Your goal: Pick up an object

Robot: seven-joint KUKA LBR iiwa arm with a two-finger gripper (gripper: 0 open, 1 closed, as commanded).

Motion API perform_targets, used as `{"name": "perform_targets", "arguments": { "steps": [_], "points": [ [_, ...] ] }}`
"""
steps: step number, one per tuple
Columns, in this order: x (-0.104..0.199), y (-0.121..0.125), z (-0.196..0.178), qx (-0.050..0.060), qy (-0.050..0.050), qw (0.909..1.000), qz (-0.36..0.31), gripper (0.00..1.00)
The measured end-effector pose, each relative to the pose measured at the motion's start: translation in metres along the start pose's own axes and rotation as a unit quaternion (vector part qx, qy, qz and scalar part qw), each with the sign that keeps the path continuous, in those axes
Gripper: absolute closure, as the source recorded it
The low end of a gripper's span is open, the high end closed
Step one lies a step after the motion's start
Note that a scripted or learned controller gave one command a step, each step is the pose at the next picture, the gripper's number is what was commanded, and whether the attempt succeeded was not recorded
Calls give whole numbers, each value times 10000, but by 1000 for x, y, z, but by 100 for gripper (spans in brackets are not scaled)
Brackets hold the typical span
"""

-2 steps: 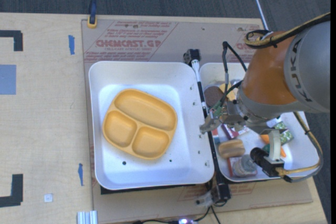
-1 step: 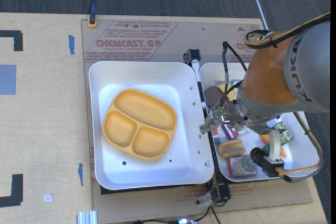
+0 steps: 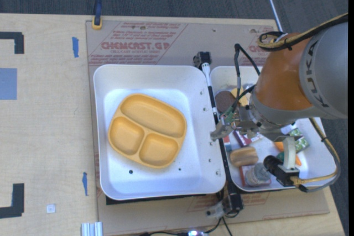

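Looking down on the table (image 3: 50, 119), I saw pale wood grain with a cardboard sheet (image 3: 138, 41) printed in red under both bins. The left bin (image 3: 191, 96) was a shallow white plastic tray with rounded corners and a glossy floor. Near its middle lay a yellow plate (image 3: 146, 130), a smooth, rounded moulding split into three compartments, one long and two smaller.

The right bin (image 3: 326, 160), of the same white plastic, was largely covered by the arm (image 3: 301, 77), whose orange band and matte grey shell sat over its far half. The tool (image 3: 235, 124) hung low at that bin's left edge, close to the wall shared with the left bin; metal parts and cables crowded it, and I could not tell how wide it stood or whether it held anything.

Loose objects lay toward the right bin's near edge. A tan, bun-shaped piece (image 3: 243, 156) sat just beside the tool, with a small clear container (image 3: 255, 175) next to it at the near left corner. A green and orange item (image 3: 293, 146) lay toward the right edge. A brown round piece (image 3: 225, 100) showed by the far left wall.
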State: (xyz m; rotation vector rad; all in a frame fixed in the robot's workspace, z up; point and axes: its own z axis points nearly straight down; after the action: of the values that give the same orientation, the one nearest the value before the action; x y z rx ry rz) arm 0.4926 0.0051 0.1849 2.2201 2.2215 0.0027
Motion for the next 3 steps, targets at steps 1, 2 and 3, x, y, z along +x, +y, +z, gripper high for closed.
{"name": "perform_targets", "arguments": {
  "steps": [1, 2, 3],
  "points": [
    [0, 0, 0, 0, 0, 10000, 0, 0],
    [0, 0, 0, 0, 0, 10000, 0, 0],
    [0, 0, 0, 0, 0, 10000, 0, 0]
  ]
}}
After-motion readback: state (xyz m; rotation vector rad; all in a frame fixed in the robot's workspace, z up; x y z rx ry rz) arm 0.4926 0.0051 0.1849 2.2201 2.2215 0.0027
